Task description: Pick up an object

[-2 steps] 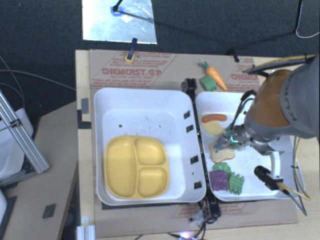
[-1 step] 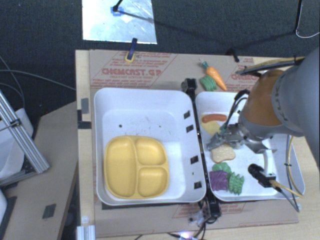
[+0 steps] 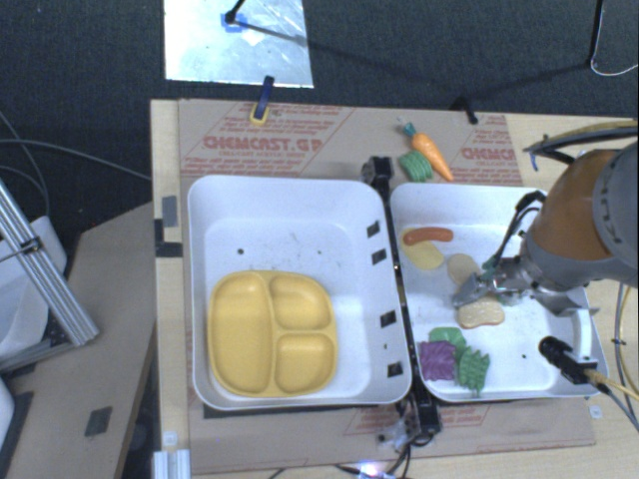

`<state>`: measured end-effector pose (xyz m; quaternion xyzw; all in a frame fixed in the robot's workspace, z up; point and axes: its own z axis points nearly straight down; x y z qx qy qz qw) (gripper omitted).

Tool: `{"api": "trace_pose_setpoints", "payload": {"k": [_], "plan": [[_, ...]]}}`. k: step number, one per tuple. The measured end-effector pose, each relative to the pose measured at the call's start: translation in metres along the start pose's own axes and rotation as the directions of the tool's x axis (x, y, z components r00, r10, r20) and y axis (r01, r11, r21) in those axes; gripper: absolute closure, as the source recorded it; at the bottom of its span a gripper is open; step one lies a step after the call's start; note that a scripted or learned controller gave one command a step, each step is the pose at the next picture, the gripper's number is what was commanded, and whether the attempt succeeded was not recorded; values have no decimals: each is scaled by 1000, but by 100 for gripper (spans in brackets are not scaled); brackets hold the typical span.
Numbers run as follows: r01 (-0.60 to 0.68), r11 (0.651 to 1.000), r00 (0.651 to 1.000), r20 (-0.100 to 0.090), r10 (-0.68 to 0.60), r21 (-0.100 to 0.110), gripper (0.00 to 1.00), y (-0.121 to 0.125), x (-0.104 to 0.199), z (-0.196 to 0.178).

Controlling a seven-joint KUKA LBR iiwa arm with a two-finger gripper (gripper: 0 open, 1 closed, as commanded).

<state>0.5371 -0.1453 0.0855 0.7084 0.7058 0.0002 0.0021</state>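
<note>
The end effector (image 3: 471,293) sits low in the right bin (image 3: 559,382), its tip just beside a flat tan, bread-like piece (image 3: 482,314); whether it is open or gripping cannot be told from this slanted view. That tan piece lies near the bin's middle, between a pale yellow slice (image 3: 427,257) and round beige slice (image 3: 461,267) above and purple (image 3: 437,360) and green leafy toys (image 3: 470,365) below. It looks like light, stiff toy food: thin, smooth and probably slippery, lying flat. Pinching across its narrow width at the edges seems the best hold. A yellow divided tray (image 3: 272,330) fills the left bin (image 3: 290,203).
</note>
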Motion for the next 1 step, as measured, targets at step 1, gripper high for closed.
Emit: {"api": "trace_pose_setpoints", "payload": {"k": [1], "plan": [[0, 1000, 1000, 1, 0, 0, 0, -8, -65, 0]]}}
